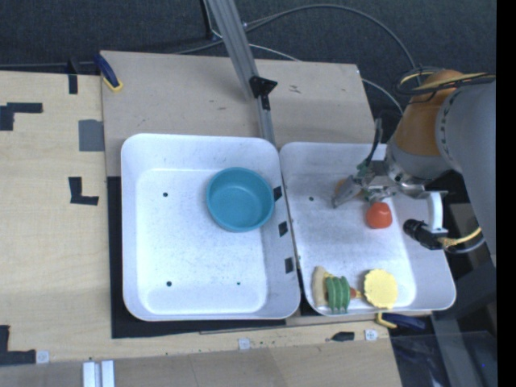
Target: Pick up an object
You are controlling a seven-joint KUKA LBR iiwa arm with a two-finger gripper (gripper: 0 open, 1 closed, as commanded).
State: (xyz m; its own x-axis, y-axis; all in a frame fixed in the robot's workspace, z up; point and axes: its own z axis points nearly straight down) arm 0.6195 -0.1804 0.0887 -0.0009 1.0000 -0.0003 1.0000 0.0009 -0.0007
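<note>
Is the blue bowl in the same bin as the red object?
No, the blue bowl sits in the left bin, the red object in the right bin.

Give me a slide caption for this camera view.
Arm's hand over the right bin beside a red object; blue bowl in the left bin.

A robotics lab bench — two white bins (145, 216) on plywood marked with black tape (79, 192), a metal camera pole (238, 43), loose cables (339, 10) and a grey arm (463, 147) — over dark carpet.
</note>
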